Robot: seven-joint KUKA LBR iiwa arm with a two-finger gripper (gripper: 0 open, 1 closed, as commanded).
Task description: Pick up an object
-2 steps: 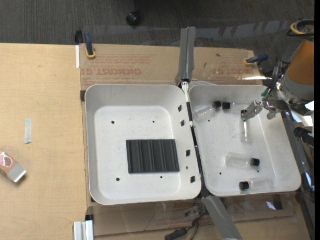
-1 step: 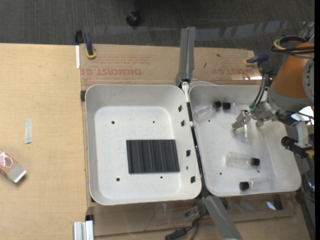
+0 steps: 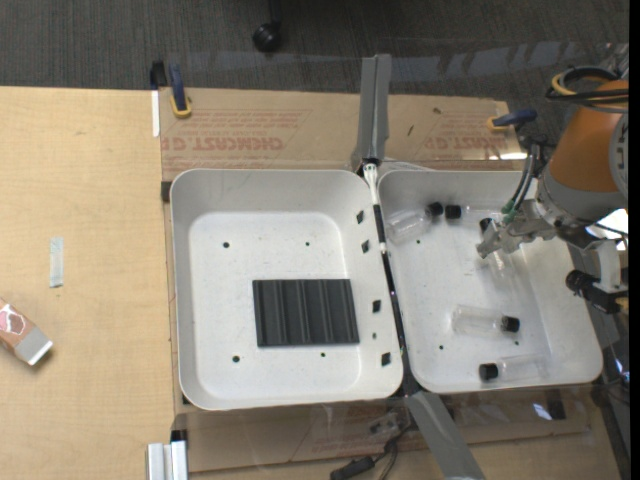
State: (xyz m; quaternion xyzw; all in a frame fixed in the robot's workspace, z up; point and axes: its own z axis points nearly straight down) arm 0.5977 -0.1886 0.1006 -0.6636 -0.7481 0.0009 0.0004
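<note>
Risk of closing on nothing: pincer (image 3: 497, 245) low over the shallow white right bin (image 3: 560, 368), whether clenched or released impossible to tell. Nearest targets, clear plastic vials with black caps (image 3: 485, 321), lying toward the bin's front, well apart from the pincer. Transparent, smooth, rounded; likely to roll or slip aside.

A KUKA iiwa arm (image 3: 590, 158) in grey wears a broad orange band above the wrist, with yellow and black cables looped beyond it. Thin green and dark wires run down to the pale metal gripper (image 3: 495, 243), beside black fittings.
</note>
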